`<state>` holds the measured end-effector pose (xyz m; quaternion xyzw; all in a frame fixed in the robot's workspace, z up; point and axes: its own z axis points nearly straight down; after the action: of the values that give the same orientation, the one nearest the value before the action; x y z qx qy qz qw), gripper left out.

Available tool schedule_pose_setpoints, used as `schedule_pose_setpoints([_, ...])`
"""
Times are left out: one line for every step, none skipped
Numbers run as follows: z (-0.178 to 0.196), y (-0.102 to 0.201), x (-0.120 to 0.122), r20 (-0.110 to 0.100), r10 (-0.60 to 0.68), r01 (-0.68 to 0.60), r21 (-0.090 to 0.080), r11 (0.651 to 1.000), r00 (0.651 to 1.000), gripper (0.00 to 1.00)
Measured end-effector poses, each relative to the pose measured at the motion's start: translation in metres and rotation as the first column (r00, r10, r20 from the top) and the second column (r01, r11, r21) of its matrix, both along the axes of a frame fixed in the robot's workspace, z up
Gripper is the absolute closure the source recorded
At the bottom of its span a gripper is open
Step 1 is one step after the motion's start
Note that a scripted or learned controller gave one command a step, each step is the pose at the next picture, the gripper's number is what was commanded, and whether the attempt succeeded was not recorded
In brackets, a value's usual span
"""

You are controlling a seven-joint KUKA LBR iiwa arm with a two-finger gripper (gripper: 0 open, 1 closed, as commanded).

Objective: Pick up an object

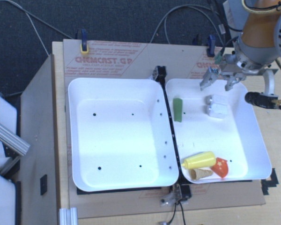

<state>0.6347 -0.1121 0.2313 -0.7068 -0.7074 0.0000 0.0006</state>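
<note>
Board [131, 55] under two white bins [79, 125], dark carpet [107, 8] beyond.

Place: was a robotics lab.
Evidence: white bins [117, 90] sat on a clamped board [112, 53]; loose cables [33, 20] ran over dark carpet [131, 8].

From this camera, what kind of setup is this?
Likely a robot bin-picking test bench in a lab: two white bins clamped side by side on a board, a gripper open above the right bin, cables running across dark carpet, and a few small items such as a yellow bottle.
</note>
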Motion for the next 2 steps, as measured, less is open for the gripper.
schedule_pose_setpoints([0.000, 0.000, 0.000, 0.000, 0.000, 0.000, 0.000, 1.000, 1.000, 0.00])
schedule_pose_setpoints([-0.042, -0.034, 0.027, 0.004, -0.002, 0.002, -0.003, 1.000, 1.000, 0.00])
